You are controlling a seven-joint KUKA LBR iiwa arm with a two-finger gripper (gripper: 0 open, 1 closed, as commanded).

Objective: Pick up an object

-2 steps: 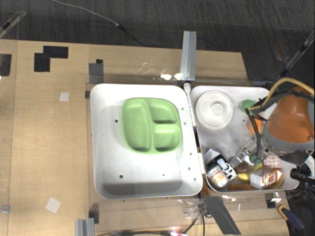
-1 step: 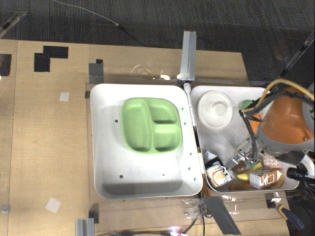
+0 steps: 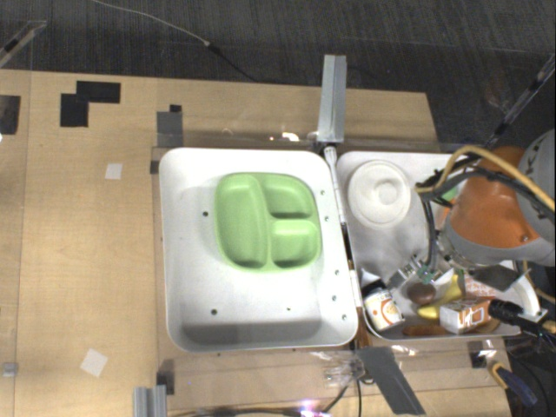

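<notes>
While the arm (image 3: 486, 211) is reaching in from the right, the left bin (image 3: 187, 320) at frame centre is holding a green divided tray (image 3: 265, 220). To its right, the right bin (image 3: 408, 241) is holding a white round lid (image 3: 380, 191) at top and a cluster of small packages (image 3: 434, 307) at bottom. The gripper (image 3: 423, 276) is hanging directly over that cluster; its grasp state cannot be told, and the wrist is possibly hiding contact.

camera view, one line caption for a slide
Arm's claw lowered among clutter in the right bin; green divided plate in the left bin.
</notes>
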